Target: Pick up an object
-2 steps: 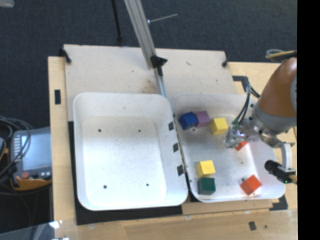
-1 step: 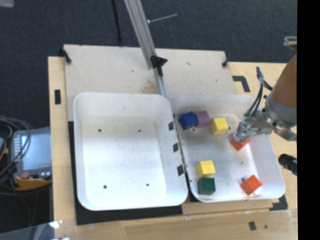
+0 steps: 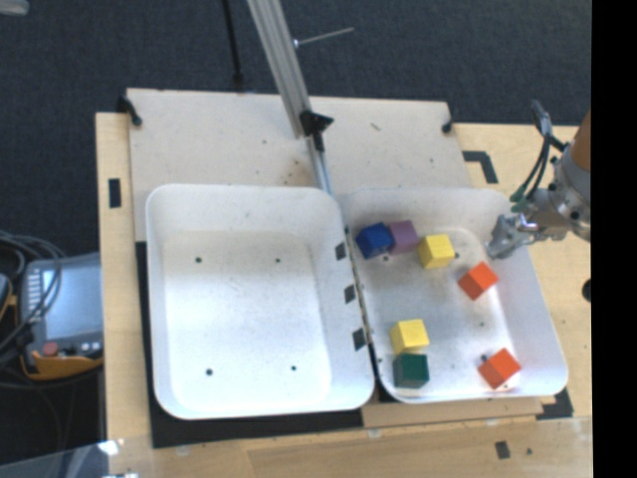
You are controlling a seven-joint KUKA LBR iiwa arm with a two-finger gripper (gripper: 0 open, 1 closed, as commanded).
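Bench contents, seen from above at a slant.

Two shallow white plastic bins are sitting side by side on the pale wooden bench (image 3: 114,267). The left bin (image 3: 169,217) is showing bare, speckled floor. The right bin (image 3: 532,297) is holding seven small cubes.

Back row, near the divider: a blue cube (image 3: 374,239) is resting against a purple cube (image 3: 403,234), the two touching. Just beside them, toward the right, a yellow cube (image 3: 436,251) is sitting slightly apart. Further right and a little nearer the front, an orange cube (image 3: 478,281) is lying tilted, alone.

Front row: a second yellow cube (image 3: 409,335) is sitting directly behind a dark green cube (image 3: 410,369), the two touching, close to the divider. A second orange cube (image 3: 499,367) is resting near the front right corner, well apart from the others.

The grey two-finger gripper (image 3: 504,235) is hanging over the right bin's back right rim, reaching in from the right, with cables trailing above it. It is nearest the first orange cube but apart from it. Nothing is showing between its parts; whether it is released or clenched cannot be told at this size.

A slanted aluminium rail (image 3: 279,53) is crossing the back of the bench. A grey control pendant (image 3: 60,312) is lying off the bench's left side.
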